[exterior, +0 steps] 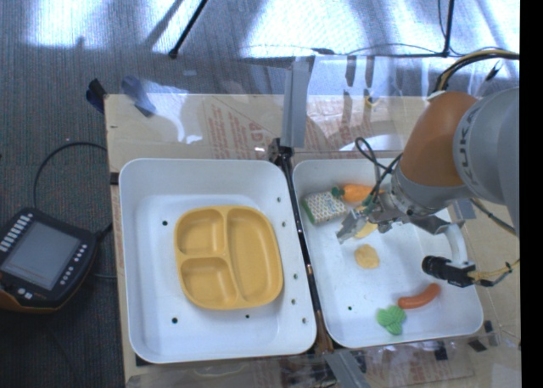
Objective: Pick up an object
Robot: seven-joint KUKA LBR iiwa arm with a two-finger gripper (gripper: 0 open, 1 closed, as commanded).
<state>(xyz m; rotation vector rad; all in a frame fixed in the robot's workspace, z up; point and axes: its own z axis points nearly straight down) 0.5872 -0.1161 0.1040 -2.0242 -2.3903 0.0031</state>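
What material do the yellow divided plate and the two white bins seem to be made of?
The yellow plate looks like moulded plastic with a matte finish: one even colour, rounded corners, soft ridges between its three compartments. The left bin and the right bin also look like plastic, smooth and a little glossy, with thin rolled rims. It could be coated metal; the view does not settle this.

arm (475,149): cut off right | tool (356,227): fingers blurred
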